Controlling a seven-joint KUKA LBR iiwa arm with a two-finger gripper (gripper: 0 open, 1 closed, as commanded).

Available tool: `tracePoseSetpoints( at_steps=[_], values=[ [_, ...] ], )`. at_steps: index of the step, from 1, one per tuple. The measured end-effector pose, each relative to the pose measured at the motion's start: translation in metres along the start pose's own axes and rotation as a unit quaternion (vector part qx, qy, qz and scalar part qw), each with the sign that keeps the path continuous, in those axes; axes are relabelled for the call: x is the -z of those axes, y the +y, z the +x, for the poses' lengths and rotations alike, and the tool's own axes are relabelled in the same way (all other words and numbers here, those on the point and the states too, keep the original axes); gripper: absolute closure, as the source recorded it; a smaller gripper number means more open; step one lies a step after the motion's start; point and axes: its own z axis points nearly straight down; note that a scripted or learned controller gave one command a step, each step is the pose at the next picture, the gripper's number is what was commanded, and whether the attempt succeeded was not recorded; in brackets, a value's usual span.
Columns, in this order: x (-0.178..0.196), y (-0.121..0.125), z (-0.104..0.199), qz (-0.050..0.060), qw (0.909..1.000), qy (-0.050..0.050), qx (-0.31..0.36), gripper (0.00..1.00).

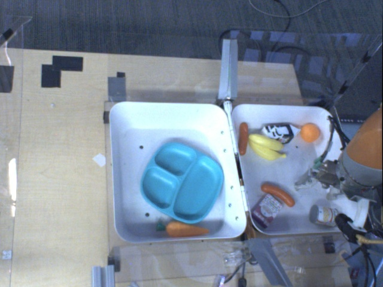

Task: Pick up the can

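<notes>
A tan bench (54,178) holds two white bins. Left of the claw (320,178) lies the purple can (267,210), on its side, touching a hot dog (278,194). I cannot tell the claw's state. The can might roll, or the claw might bump the hot dog.

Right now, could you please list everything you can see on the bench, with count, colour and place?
Bins: two, white, side by side.
Divided plate: one, blue, left bin.
Carrot: one, orange, left bin, near edge.
Sausages: two, red-brown, right bin; one along the left wall, one nearer the middle.
Bananas: one bunch, yellow, right bin.
Black-and-white item: one, behind the bananas, unclear.
Orange: one, right bin, far corner.
Can: one, dark purple, lying in right bin's near-left corner.
Arm: one, grey with orange band, over right bin's right side.
</notes>
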Motion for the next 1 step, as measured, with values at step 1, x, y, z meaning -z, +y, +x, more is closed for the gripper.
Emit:
tracePoseSetpoints(
  at_steps=[1],
  values=[
    [-0.0032,0.0825,0.0558,0.001,0.9998,-0.002,-0.018,0.0]
  ],
)
